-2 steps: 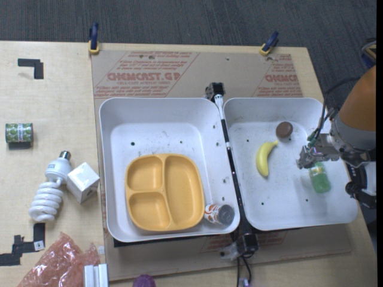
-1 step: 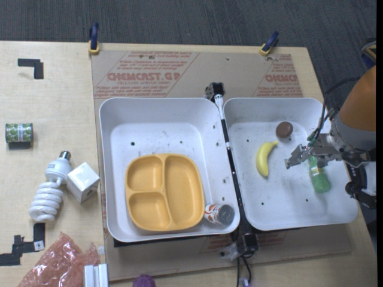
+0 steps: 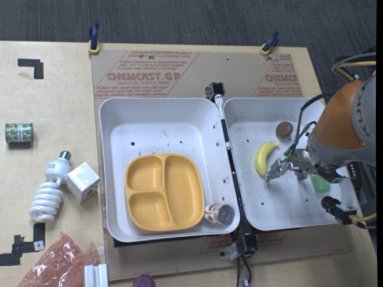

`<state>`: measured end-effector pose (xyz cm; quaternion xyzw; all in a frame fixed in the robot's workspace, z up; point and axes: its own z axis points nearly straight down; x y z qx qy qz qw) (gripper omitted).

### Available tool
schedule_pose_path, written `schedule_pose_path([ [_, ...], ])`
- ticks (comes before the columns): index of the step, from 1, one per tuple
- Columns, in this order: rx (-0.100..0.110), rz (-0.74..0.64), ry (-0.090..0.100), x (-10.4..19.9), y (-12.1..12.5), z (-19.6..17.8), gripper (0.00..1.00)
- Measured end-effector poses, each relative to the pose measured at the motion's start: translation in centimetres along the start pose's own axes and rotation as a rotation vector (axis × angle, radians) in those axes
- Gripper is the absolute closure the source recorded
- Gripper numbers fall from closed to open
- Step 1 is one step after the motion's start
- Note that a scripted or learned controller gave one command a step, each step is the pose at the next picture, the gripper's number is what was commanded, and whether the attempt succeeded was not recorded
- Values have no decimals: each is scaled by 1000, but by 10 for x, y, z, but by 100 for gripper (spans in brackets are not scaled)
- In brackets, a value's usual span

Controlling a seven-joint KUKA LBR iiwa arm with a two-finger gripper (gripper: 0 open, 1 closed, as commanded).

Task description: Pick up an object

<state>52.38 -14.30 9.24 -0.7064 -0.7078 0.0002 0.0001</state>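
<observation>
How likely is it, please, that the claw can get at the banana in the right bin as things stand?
Probably yes. The claw hangs just right of the banana, which lies alone on the right bin's floor; the brown disc sits apart, so nothing blocks the way.

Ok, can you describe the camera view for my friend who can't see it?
A grey robot arm's gripper sits low in the right white bin, beside a yellow banana. The left white bin holds a yellow divided plastic plate.
</observation>
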Motion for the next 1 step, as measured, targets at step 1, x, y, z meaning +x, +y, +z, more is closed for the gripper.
schedule_pose_path([
  [1,-2,-1,-1,0,1,-10,100],
])
